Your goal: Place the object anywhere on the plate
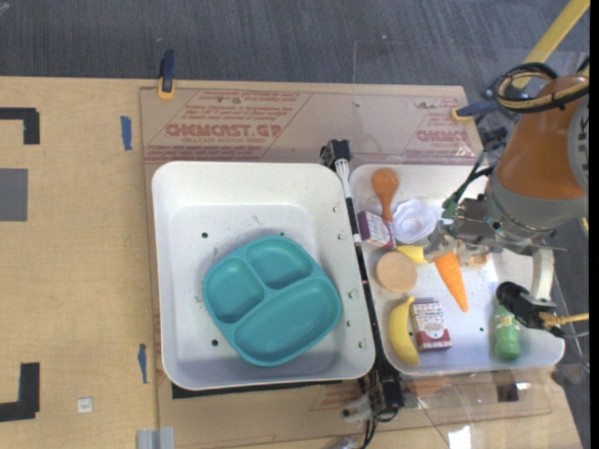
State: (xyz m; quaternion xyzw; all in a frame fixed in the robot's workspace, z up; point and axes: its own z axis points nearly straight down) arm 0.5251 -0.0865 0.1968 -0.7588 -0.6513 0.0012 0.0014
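The claw [456,242] hangs beside the carrot [451,280] in the right bin [543,352]; I can't tell its state.

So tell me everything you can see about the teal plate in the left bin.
The plate is teal, looks like smooth plastic, with rounded corners and three sections: two smaller ones toward the far side and one large one nearer the camera. It lies flat, right side up, turned at a slant on the floor of the left bin, a bit toward the near right corner. Nothing lies in its sections, and only the bin floor touches it. The arm is over the right bin.
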